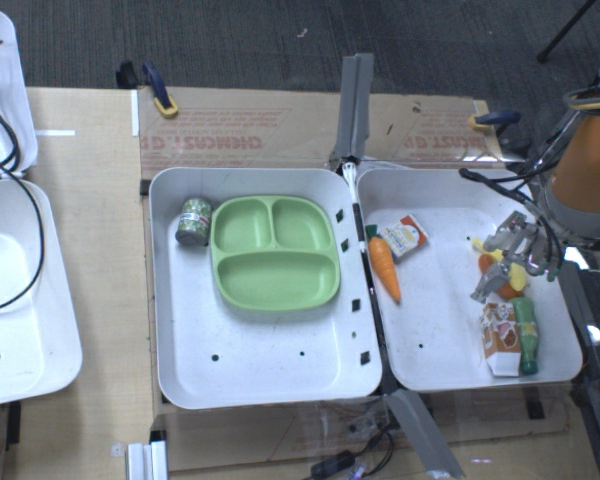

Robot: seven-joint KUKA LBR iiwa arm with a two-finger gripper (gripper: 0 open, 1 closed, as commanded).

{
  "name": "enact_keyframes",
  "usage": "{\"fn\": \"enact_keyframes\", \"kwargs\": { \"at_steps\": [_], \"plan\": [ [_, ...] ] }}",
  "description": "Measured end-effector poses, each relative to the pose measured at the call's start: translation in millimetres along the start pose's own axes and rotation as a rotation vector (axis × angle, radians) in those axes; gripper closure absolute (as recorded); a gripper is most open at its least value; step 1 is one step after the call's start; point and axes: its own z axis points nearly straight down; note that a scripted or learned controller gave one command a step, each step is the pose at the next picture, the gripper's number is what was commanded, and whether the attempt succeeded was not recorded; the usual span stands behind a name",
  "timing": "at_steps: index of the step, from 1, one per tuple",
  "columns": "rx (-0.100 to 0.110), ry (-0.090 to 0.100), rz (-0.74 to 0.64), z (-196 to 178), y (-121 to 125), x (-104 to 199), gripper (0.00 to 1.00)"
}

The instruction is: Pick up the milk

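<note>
With its jaws' state impossible to tell, the gripper [505,263] hovers above the milk carton [498,338], risking grabbing the adjacent green bottle [526,336] or yellow toy [517,278] instead.

We are looking at an evenly lit scene; soft light is coming from above and is making only faint shadows. The two shallow white plastic bins [180,368] are reflecting strongly and are looking almost washed out, while the dark grey carpet floor [280,18] at the top is staying dim. The green divided plastic plate [275,253] is showing a gentle sheen. The picture is a little grainy, and the small objects at the right bin's far side are appearing slightly blurred.
</note>
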Motion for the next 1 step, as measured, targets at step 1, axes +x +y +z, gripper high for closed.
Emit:
{"fn": "enact_keyframes", "kwargs": {
  "at_steps": [1],
  "plan": [
    [0.000,0.004,0.094,33.9,-36.3,75.5,0.00]
  ]
}}
